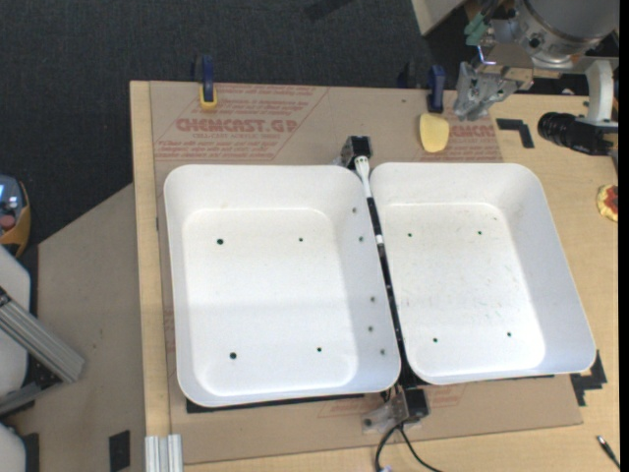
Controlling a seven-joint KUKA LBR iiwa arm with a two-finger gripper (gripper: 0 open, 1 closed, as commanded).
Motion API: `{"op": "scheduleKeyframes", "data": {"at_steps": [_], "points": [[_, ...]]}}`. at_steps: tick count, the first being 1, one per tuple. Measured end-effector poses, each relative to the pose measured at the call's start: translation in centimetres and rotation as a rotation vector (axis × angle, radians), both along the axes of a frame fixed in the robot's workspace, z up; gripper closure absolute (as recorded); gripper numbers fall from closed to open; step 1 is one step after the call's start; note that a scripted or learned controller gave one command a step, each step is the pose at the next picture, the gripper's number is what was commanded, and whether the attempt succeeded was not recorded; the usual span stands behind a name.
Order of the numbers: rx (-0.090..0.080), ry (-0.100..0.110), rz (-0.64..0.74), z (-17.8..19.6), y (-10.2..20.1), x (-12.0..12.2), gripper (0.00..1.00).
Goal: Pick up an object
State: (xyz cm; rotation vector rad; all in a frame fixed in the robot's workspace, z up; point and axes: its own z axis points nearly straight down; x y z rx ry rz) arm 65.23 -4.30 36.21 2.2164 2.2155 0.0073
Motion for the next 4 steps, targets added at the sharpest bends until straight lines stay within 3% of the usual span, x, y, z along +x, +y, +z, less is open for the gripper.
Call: {"op": "scheduleKeyframes", "data": {"at_steps": [1,2,3,4], "points": [[0.003,0.014,0.002,-6.6,0.9,1.0,1.0],[0.002,-0.009,0.005,10.3,3.6,-1.5,1.0],[0.002,0.015,0.002,-2.5,6.1,0.3,1.0],[-0.001,0.001,-0.004,3.5,-3.0,0.9,1.0]]}}
